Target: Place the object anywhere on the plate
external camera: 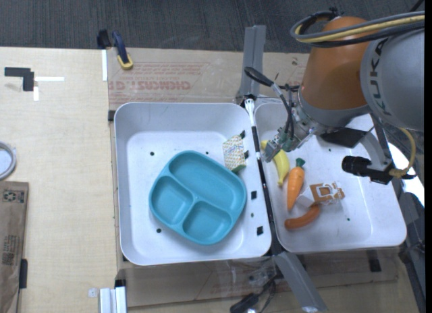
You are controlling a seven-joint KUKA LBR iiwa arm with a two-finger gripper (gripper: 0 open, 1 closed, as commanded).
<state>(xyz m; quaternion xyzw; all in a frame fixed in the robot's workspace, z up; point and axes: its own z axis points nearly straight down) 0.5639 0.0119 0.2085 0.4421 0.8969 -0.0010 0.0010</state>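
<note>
While the blue plate (197, 198) lies in the middle of the left bin (128, 170), the toy food sits in the right bin (378, 231): a yellow banana (281, 165) near that bin's left wall, an orange carrot (294, 183) just beside it on its right with its green top pointing to the far edge, a brown sausage (303, 217) nearer the front edge, and a small white-and-brown carton (327, 193) touching or almost touching the sausage's far end. A small patterned packet (234, 152) rests in the left bin by its right wall — just off the plate's far right rim. The gripper (275, 147) hangs low at the far left corner of the right bin, right above the banana's far end, its tip close to the dividing wall; whether it is wide or narrow I cannot tell, and nothing shows held in it. The grey arm (398, 69) with its orange band (337, 62) comes in over the right bin's far edge.
</note>
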